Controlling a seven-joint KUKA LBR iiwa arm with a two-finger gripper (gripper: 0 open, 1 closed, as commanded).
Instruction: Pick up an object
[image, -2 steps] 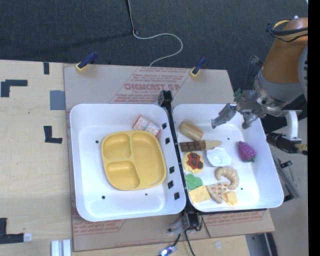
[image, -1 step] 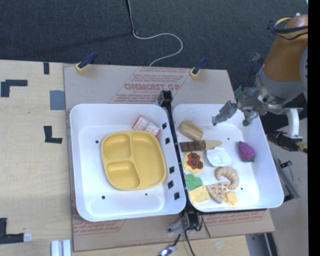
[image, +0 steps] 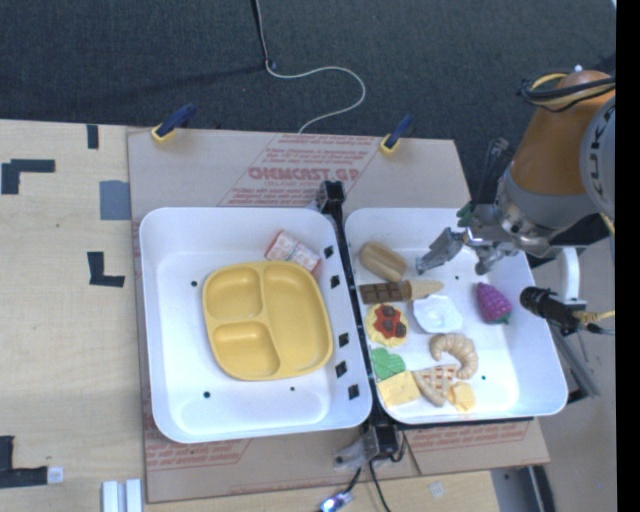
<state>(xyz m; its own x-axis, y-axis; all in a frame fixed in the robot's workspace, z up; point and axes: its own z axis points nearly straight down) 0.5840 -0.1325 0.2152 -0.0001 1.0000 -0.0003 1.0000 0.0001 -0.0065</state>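
My gripper (image: 452, 266) hangs over the back of the right bin (image: 535, 385), open, with nothing between its fingers. Its left finger (image: 434, 252) points down toward a bread roll (image: 382, 260). Below it lie a white piece (image: 437, 315) and a brown chocolate bar (image: 385, 292), with purple grapes (image: 492, 302) to its right. Nearer the front are a pizza slice (image: 388, 323), a croissant (image: 455, 350), a waffle (image: 436, 383), a green piece (image: 385, 362) and a yellow cheese wedge (image: 400, 390).
The left bin (image: 165, 300) holds a yellow divided plate (image: 267, 320) and a small pink-and-white packet (image: 293, 248) behind it. A black divider (image: 343, 290) joins the two bins. The arm's orange band (image: 560, 135) is at the right edge, above the bin's far corner.
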